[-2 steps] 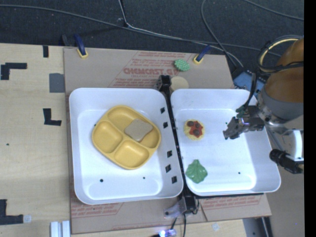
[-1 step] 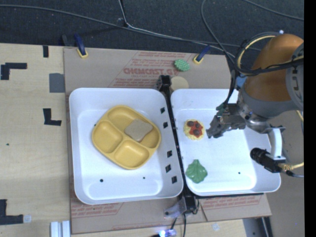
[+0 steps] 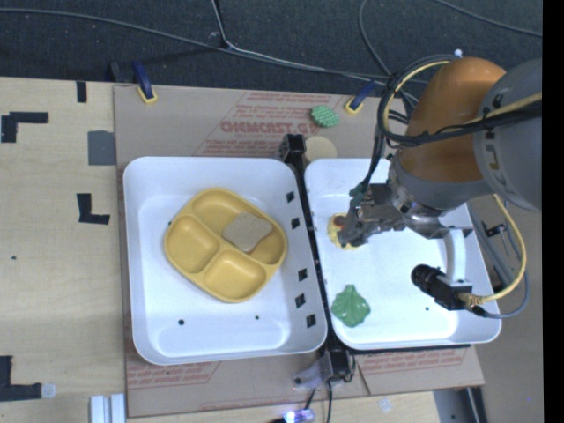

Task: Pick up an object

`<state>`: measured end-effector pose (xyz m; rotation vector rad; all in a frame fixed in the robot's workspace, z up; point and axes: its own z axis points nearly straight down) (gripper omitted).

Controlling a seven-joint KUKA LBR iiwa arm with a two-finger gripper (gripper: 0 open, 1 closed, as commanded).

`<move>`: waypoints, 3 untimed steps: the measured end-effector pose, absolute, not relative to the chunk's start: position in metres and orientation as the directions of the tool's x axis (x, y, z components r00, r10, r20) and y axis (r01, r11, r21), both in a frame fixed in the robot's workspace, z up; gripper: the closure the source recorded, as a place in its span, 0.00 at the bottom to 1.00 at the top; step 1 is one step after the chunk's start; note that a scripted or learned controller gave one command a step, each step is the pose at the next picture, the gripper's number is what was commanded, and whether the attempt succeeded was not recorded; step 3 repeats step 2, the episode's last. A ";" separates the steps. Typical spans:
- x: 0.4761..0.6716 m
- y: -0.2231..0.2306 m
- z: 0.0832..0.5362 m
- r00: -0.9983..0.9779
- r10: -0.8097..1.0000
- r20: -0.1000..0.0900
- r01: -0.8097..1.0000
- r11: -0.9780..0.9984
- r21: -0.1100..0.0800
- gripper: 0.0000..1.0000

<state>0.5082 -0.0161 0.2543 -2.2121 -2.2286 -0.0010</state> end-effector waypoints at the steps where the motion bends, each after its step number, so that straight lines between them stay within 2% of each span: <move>1: 0.498 0.037 0.236 -0.006 1.000 0.001 1.000 0.006 -0.004 1.00; 2: 0.497 0.089 0.221 -0.006 1.000 0.000 1.000 0.006 -0.005 1.00; 3: 0.497 0.089 0.221 -0.006 1.000 0.000 1.000 0.006 -0.005 1.00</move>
